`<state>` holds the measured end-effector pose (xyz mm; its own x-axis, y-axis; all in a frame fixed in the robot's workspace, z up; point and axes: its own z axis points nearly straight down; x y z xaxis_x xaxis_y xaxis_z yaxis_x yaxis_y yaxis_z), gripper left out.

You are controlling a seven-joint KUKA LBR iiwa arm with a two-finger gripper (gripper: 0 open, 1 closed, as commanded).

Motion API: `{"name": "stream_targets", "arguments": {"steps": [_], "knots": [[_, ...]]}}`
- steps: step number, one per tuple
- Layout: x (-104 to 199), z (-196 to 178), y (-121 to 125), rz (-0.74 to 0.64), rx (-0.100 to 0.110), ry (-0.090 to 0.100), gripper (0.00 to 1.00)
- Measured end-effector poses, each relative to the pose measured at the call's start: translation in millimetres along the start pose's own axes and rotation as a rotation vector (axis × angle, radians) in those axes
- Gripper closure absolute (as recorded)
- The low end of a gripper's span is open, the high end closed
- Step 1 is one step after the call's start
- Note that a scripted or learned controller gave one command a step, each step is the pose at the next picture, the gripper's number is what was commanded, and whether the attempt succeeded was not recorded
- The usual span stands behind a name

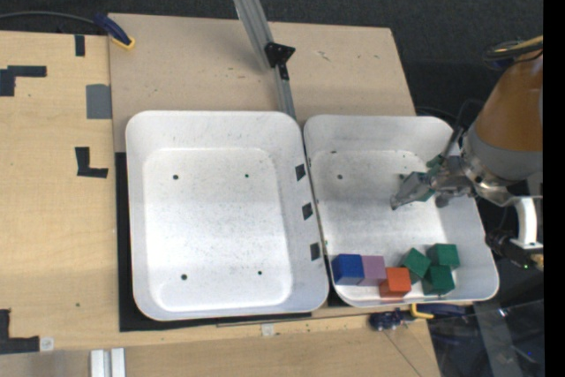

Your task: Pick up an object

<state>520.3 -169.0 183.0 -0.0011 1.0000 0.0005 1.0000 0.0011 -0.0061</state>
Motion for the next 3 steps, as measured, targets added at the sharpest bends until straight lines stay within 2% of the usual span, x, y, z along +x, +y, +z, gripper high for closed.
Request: {"name": "stream_targets", "arguments": {"steps": [1, 2, 3], "knots": [[-8.3, 59.0, -3.9, 0.001, 0.002, 0.001, 0.00], [-7.7, 92.8, -4.5, 0.000, -0.002, -0.001, 0.00], [-6.9, 82.0, -4.3, -0.001, -0.002, 0.001, 1.00]]}}
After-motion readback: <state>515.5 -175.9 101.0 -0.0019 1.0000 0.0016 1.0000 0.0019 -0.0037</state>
